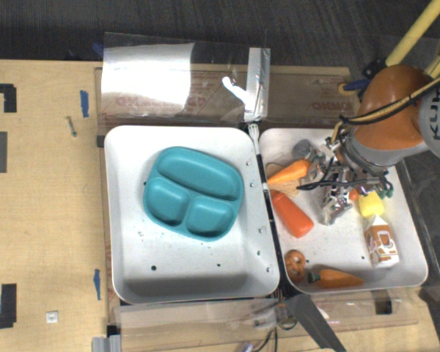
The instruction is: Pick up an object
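Gripper (336,200), finger state impossible to tell, hangs low in the right bin (411,266); centring squarely over the orange cylinder (292,215) should help.

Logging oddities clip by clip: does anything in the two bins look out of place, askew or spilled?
Nothing looks spilled or broken. The teal divided plate lies at a slant in the left bin. In the right bin, two carrots, an orange cylinder and a small carton lie scattered around the gripper.
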Available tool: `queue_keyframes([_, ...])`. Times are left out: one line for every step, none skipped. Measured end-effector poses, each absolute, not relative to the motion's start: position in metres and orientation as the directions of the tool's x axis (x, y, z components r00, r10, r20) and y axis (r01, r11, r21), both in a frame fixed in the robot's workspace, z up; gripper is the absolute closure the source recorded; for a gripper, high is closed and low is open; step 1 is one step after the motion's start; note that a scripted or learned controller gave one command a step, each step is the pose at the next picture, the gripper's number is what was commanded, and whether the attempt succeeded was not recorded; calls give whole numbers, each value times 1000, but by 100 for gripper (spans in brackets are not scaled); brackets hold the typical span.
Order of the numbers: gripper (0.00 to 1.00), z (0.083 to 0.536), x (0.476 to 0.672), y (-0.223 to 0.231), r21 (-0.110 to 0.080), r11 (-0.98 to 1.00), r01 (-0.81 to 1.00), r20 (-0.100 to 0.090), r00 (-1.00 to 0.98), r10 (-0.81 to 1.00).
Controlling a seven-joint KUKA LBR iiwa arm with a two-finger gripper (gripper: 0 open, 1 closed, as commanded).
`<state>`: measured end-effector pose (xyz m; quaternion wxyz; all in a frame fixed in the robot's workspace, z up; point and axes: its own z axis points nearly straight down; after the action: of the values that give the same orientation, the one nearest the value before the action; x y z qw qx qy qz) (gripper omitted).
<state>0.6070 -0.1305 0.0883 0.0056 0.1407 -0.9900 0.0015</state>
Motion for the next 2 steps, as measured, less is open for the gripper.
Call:
queue_keyframes([0,88,601,-130,2,983,-183,-1,-983,-183])
queue_keyframes([0,88,573,-151,-1,997,-80,-10,-997,-80])
